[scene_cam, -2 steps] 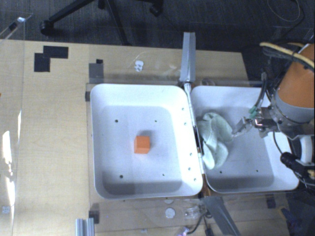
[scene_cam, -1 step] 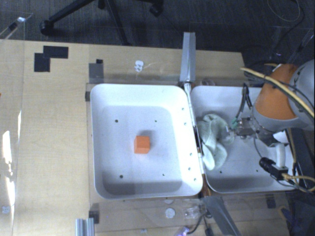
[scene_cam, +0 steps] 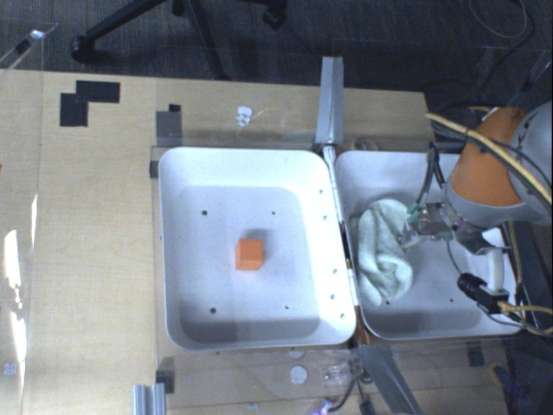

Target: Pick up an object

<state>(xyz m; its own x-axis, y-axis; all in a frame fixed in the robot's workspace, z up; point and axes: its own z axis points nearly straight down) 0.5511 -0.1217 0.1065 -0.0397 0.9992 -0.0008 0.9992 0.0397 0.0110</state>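
An orange cube sits near the middle of the left white bin. A crumpled white cloth lies in the left part of the right bin, against the wall between the bins. My gripper is low in the right bin at the cloth's right edge, under the arm's orange band. The cloth and the wrist hide the fingertips, so I cannot see whether anything is between them.
A metal divider bar stands behind the seam between the bins. Cables run along the right bin's right side. Black tape marks lie on the wooden bench at the back left.
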